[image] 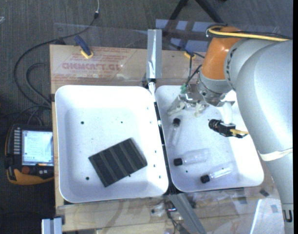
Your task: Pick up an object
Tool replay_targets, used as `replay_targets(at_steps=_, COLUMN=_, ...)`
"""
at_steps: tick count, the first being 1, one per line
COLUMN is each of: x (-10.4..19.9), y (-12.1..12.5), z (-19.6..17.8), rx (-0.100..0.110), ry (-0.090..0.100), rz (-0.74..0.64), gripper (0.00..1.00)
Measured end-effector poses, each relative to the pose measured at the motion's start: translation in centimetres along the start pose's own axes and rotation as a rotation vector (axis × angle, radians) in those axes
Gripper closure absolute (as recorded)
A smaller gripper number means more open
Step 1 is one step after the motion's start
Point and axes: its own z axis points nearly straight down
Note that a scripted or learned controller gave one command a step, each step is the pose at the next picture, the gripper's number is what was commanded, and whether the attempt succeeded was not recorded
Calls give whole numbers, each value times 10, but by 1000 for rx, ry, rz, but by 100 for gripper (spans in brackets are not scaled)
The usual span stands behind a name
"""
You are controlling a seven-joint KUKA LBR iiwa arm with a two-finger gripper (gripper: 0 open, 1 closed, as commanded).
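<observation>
- The gripper (188, 109) is pictured over the far left part of the right bin (246, 179), its fingers spread apart and nothing held between them.
- An upper vial (174, 131), clear with a black cap, is seen lying just in front of the gripper, close to the bin's left wall.
- A middle vial (193, 157) and a front vial (217, 173) are laid nearer the bin's front edge.
- A dark ribbed block (118, 161) is shown lying aslant in the left bin (71, 101), well apart from the gripper.
</observation>
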Motion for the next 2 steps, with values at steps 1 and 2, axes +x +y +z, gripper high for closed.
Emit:
replay_targets(at_steps=1, x=-3, y=-1, z=-9, rx=3, ry=-7, rz=0, gripper=100)
replay_targets(at_steps=2, x=-3, y=-1, z=-9, rx=1, ry=-8, rz=-1, gripper=0)
